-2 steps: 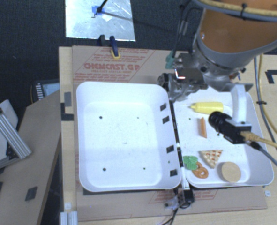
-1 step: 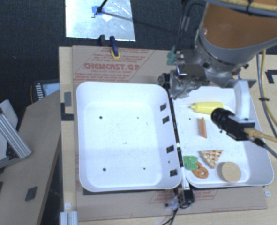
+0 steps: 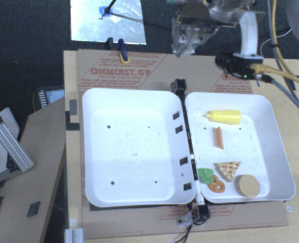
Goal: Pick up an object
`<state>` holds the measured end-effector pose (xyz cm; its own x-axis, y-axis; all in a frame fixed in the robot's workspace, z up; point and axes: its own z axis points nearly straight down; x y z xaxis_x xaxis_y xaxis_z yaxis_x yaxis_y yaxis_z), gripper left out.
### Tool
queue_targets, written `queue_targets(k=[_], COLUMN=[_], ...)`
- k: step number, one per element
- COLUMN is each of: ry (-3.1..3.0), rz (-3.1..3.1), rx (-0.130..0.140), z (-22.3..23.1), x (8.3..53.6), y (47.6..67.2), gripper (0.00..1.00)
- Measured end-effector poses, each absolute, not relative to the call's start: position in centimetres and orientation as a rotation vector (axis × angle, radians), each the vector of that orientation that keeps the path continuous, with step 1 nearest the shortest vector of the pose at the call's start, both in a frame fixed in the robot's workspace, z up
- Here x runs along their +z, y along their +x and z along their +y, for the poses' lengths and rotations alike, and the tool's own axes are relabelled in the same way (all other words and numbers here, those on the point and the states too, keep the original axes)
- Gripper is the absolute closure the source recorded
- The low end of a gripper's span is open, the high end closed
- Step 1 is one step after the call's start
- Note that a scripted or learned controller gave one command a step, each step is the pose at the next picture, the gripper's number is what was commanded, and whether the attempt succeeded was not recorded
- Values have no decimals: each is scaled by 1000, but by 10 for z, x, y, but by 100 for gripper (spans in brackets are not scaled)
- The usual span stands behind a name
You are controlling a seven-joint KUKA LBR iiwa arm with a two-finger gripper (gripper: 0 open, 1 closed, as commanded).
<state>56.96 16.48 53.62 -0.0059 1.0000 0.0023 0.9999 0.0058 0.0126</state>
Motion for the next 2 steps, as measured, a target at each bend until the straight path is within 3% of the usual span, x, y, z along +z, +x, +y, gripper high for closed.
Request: queue_targets(k=[1,2], ry=[2214,2212], rz=[2235,2226], rx=[-10,18], z=[235,235], x=[413,542], y=[589,560], gripper=[100,100])
